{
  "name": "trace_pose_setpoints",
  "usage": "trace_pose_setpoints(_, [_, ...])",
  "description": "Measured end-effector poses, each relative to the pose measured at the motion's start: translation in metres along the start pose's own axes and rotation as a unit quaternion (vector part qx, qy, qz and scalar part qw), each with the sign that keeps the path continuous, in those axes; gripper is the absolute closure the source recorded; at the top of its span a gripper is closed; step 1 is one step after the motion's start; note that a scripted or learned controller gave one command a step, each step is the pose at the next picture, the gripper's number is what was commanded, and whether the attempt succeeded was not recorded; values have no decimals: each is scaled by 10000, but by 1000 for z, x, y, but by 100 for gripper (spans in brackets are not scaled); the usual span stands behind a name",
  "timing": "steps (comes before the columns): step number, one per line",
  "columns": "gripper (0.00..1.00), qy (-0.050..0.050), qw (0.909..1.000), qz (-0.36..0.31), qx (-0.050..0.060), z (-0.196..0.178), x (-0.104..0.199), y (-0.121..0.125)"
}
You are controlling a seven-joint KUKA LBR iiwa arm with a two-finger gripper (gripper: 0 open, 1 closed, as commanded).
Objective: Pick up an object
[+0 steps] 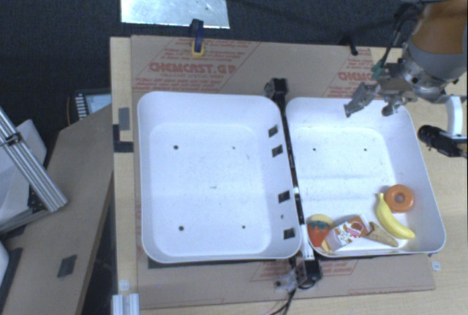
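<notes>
My pincer (373,101) hangs over the far edge of the right bin (344,182), near its far right corner. Its 2 fingers stand spread apart, with a clear gap between them, and nothing is between them. So I carry nothing at this moment.

All the things I could take lie together at the near edge of the same bin, well apart from my pincer. There is a yellow banana (392,218), and a small orange ring (399,197) is just beside its upper end. More to the left along the near wall I see a small printed packet (349,231), a brown cone-shaped piece (382,236) and a round orange-red fruit (318,229) in the near left corner of this bin. The left bin (212,175) holds none of them.

The relation that matters: the cluster lies toward the camera from my pincer, across almost the whole bin. The banana is nearly straight ahead on that line, only a little to the right. Its long axis runs from the ring down toward the near right corner, slanted against the bin wall. I judge that my fingers should close across this axis, not along it. The banana lies close to the wall and to the cone, so 1 finger may strike them on the way down.
</notes>
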State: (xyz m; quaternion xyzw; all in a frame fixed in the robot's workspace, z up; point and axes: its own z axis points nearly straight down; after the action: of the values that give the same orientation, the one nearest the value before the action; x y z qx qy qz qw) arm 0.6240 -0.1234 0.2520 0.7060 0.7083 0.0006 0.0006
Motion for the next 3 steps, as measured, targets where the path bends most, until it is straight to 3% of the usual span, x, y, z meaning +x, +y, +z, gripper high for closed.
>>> trace_pose_setpoints(1, [0, 7, 10000, -38, -67, -117, 68, -28])
trace_pose_setpoints(2, [0, 26, 10000, -54, -72, -234, 172, -57])
trace_pose_setpoints(3, [0, 25, 10000, -46, -36, -288, 234, -120])
